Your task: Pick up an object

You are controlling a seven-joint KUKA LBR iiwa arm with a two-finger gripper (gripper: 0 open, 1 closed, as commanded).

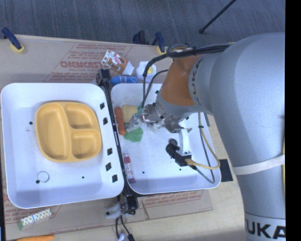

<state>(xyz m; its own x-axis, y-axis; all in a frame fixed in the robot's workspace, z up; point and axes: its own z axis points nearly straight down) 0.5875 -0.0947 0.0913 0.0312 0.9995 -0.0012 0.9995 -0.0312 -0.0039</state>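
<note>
The right bin holds an orange sausage-shaped piece along its left wall. A yellow block lies beside that piece and a green piece just below it. A thin dark red bar lies lower down against the same wall. My gripper reaches in from the right and hangs low over the bin's upper left part, right next to the yellow block and just above the green piece. Nothing shows between its tips.
The left bin carries a yellow divided plate and a small clear ring. Behind the bins lie a snack packet, a blue item and a white-yellow item. Blue clamps grip the cardboard edge.
</note>
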